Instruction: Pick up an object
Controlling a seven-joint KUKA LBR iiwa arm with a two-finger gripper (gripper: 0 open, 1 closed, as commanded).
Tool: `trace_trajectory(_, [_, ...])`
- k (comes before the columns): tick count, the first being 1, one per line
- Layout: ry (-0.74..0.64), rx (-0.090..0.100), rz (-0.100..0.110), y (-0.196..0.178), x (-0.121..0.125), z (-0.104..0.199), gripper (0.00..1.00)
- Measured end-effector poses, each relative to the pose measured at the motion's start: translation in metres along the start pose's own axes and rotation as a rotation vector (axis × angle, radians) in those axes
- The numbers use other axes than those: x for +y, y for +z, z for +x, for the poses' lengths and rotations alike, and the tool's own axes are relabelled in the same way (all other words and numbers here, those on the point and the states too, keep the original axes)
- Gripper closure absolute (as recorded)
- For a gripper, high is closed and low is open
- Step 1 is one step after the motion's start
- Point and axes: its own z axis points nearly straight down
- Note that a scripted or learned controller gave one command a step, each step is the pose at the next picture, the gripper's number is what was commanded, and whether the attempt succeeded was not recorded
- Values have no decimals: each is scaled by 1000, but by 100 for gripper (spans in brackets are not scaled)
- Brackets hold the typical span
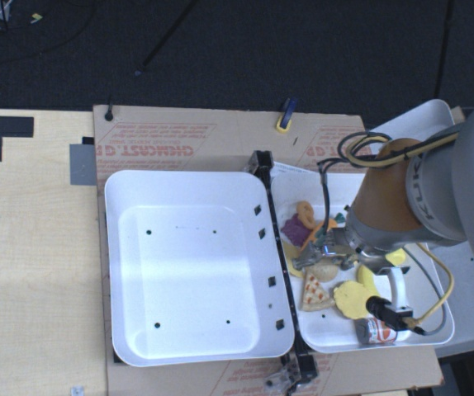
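- Two white bins sit side by side on the counter (39,246): the left bin (189,262) and the right bin (435,324), whose upper half is hidden by the arm (402,196).
- Fingers (318,252) reach low among the clutter; metal parts blur together, so I cannot tell whether they are spread or closed, or whether they have hold of anything.
- Purple object (296,232) lies at the fingers' ten o'clock, just beside them, partly overlapped by an orange piece (305,214).
- Pizza-slice toy (313,289) lies at six o'clock, near.
- Yellow object (353,300) lies at four o'clock; a small can (375,332) beyond it is partly covered by cable.
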Motion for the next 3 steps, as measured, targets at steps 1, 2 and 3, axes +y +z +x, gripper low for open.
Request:
trace_trajectory(1, [-7,5,1,-3,75,-19,0])
trace_trajectory(2, [-5,8,9,-12,71,-18,100])
trace_trajectory(3, [-11,11,-4,-109,98,64,100])
